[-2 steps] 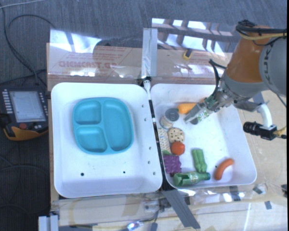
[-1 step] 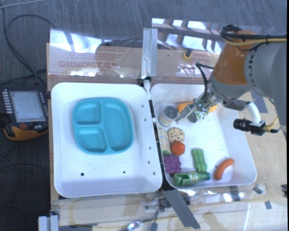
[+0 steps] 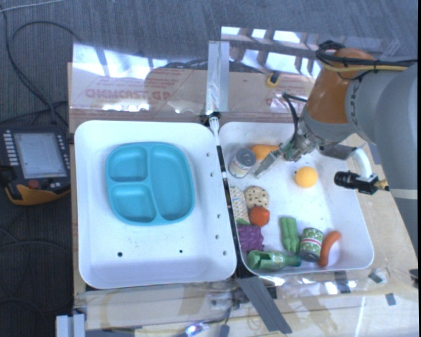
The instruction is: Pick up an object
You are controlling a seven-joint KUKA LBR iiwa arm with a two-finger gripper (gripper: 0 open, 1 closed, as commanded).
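White bins [image 3: 84, 209]: two; blue tray [image 3: 151, 182]: one; orange ball [image 3: 306, 177]: one

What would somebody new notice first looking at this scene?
Probably the blue tray, lying alone in the left bin. Next, the grey and orange arm reaching in from the right, its gripper low over the back of the right bin beside a small jar. Then the toy food crowded along that bin's left and near sides, with an orange ball apart in the middle.
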